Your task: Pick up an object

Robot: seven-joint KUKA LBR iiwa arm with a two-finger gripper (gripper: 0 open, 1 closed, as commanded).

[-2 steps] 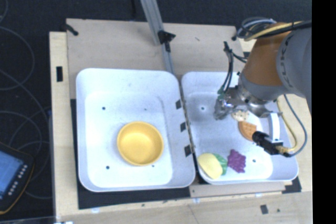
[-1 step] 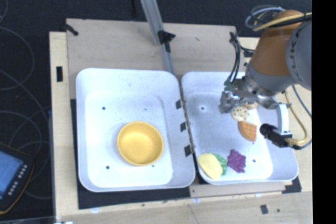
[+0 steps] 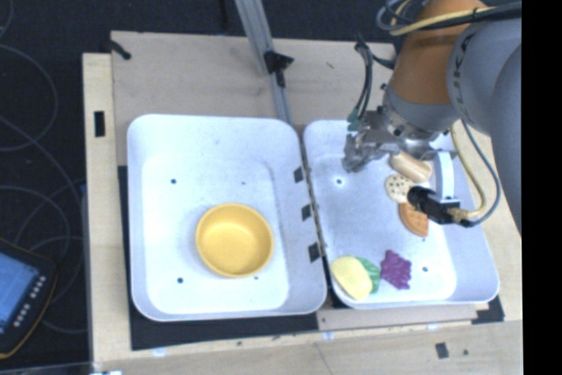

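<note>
Over the right bin (image 3: 470,281), the hand (image 3: 355,155) blurs grey, its grip impossible to tell.

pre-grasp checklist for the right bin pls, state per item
1. Gripper over the right bin: ok, it sits at the bin's upper left part.
2. Finger state: cannot tell.
3. Object under the gripper: not ok, bare bin floor shows beside it; nearest items lie to its right.
4. Targets present: ok. Tan piece, spotted round piece and orange-brown piece sit by the right wall; yellow-green item and purple grapes at the near edge.
5. Access: not ok for the right-wall cluster, the wrist and cables overlap it.
6. Left bin: ok, yellow bowl sits well apart.
</note>
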